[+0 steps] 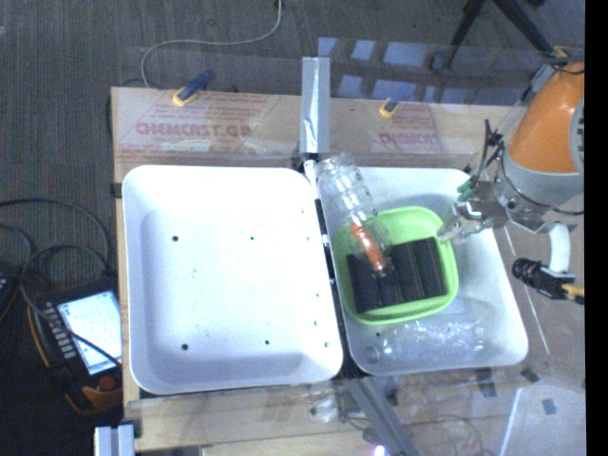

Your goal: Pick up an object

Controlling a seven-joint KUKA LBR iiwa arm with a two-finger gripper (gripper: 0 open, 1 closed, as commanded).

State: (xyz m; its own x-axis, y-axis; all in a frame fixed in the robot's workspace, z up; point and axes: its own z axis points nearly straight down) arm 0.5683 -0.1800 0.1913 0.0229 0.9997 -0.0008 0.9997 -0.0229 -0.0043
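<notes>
The hand (472, 209) hovers at the right bin's (503, 331) far edge, beside the green bowl (399, 231); its grip cannot be told.

1. The two white bins, the left bin (228, 274) and the right bin (499, 297), look like smooth moulded plastic with a soft sheen.
2. The green tray (399, 231) in the right bin looks like glossy plastic, bright along its rim.
3. The black ridged block (404, 274) inside it looks matt, like foam or rubber.
4. The clear bottle (344, 190) is transparent plastic, with glints on its ribs.
5. The crumpled clear wrapping (432, 335) looks like thin shiny film.
6. The bench top (218, 126) looks like pale wood board under a glossy clear sheet.
7. My arm's orange band (551, 126) is smooth and semi-glossy.
8. The floor (66, 36) looks like rough grey carpet.
</notes>
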